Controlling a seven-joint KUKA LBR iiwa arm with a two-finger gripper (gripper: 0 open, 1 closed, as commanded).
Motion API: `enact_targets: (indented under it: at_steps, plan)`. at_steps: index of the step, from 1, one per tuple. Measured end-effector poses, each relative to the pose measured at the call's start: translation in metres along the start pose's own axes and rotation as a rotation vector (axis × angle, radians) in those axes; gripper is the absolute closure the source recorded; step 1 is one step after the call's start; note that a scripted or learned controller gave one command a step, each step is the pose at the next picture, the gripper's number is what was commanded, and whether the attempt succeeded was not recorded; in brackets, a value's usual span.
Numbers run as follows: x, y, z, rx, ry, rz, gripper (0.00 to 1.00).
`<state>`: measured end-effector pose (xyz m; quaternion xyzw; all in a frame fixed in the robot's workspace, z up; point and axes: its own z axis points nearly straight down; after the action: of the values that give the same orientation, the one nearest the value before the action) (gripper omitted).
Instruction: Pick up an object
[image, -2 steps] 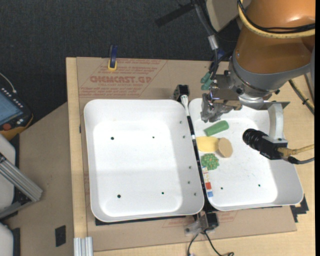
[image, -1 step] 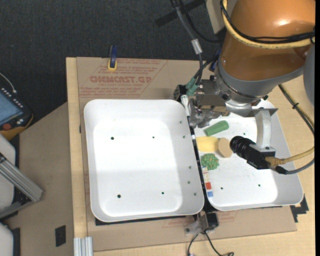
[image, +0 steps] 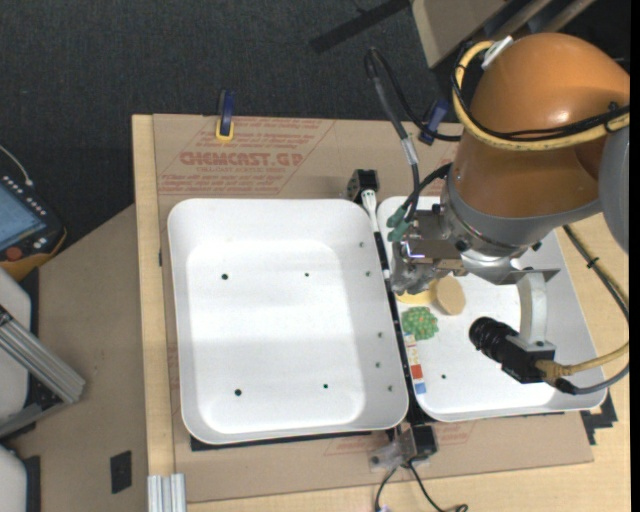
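Low over the right bin (image: 560, 395) — gripper (image: 412, 268) beside tan disc (image: 449, 296).

Grey arm (image: 545, 140) with orange band, black cables.

Open left bin (image: 270, 420); crowded right bin (image: 480, 400)

Bright, even overhead light on a fairly sharp picture, washed out on the whites.

The left bin (image: 270, 320) is nearly blown out, with a brighter band across its floor and soft grey shading along the rim. The orange band (image: 545, 95) of the arm carries a broad soft sheen. The arm throws a faint shadow on the right bin (image: 470, 385). The dark floor (image: 90, 60) behind the desk (image: 150, 250) looks grainy; small items are slightly soft.
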<state>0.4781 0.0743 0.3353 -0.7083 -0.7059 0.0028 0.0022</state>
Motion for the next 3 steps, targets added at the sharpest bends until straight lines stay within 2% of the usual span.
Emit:
enact_targets:
  at_steps: [1, 2, 3]
  plan:
    - [-0.085, 0.001, 0.026, -0.002, -0.001, 0.006, 1.00]
    - [-0.206, 0.016, 0.083, -0.001, -0.002, 0.011, 1.00]
    - [-0.134, 0.058, 0.106, -0.008, 0.002, -0.010, 1.00]
